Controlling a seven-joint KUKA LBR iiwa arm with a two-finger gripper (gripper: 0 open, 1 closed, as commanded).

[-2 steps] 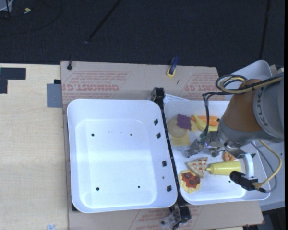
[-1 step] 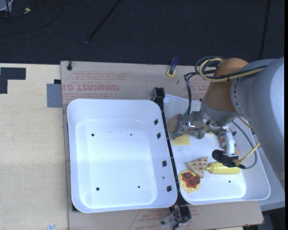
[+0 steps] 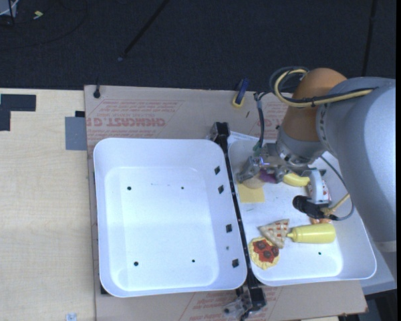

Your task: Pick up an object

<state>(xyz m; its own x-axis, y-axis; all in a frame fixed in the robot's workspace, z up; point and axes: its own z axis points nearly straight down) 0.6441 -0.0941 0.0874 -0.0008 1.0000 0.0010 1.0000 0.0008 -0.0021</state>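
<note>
Down in the right-hand bin (image 3: 361,263), the end effector (image 3: 262,166) sits low among a cluster of toys near the far wall, hard against the divider side. Its wrist and the grey arm (image 3: 361,146) cover most of it from where I stand, so I cannot tell whether it is apart, together or clamped on anything.

Just beside it, toward the near side, lies a pale yellow cheese slice (image 3: 251,194), flat on the bin floor. A purple piece (image 3: 269,175) is tucked right under the wrist, mostly hidden. A small yellow banana (image 3: 296,178) lies just off to the arm's side. Farther toward the near rim sit a mustard bottle (image 3: 314,233), a pizza slice (image 3: 275,231) and a round pizza (image 3: 264,253). The left bin (image 3: 107,259) lies across the divider.

The likeliest target, I'd judge, is the cheese slice or the purple piece. The slice is roughly square, with no clear long axis; its edges run about parallel to the divider. Being so thin and flat, it could easily slip out of a pinch. The crowding is the other risk: closing here could nudge the banana or catch two toys at once. The divider wall is also near enough to be bumped.
</note>
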